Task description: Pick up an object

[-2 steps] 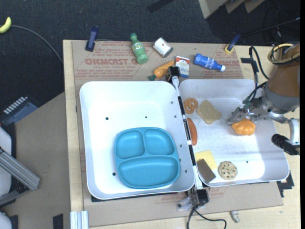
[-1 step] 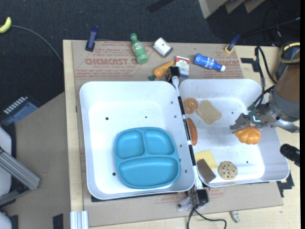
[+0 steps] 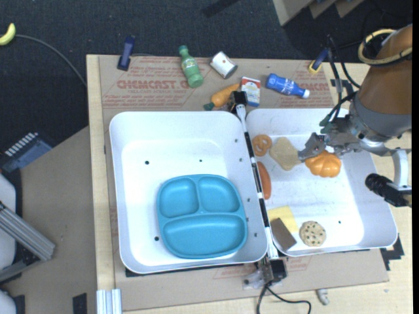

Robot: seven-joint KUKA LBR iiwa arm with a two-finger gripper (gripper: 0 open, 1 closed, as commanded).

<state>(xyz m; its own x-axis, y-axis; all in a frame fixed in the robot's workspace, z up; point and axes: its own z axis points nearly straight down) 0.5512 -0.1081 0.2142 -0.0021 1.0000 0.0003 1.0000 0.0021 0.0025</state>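
Camera view: a slanted look down on a bench with two shallow white bins side by side; the arm comes in from the right side of the view.
Left bin: holds a blue divided plate lying flat toward its near side.
Right bin: holds several small toy foods.
Gripper: low over the far part of the right bin, its dark fingers beside an orange fruit-shaped toy.
Gripper state: cannot tell; the fingers are small and dark against the toy, and no gap or clamp can be read.
Orange toy position: looks to rest on the bin floor just beneath and beside the fingertips; whether it is touched is unclear.
Nearby pieces: a tan flat piece just left of the gripper, a small orange ring beyond it, a sausage along the bin's left wall.
Near corner: a yellow slice, a brown piece and a cookie, well apart from the gripper.
Behind the bins: a green bottle and a blue bottle lie on the bench board.
Progress: the reach looks done, with the gripper down at a likely target.
Left to do: a secure grip and a lift; nothing is seen raised off the bin.
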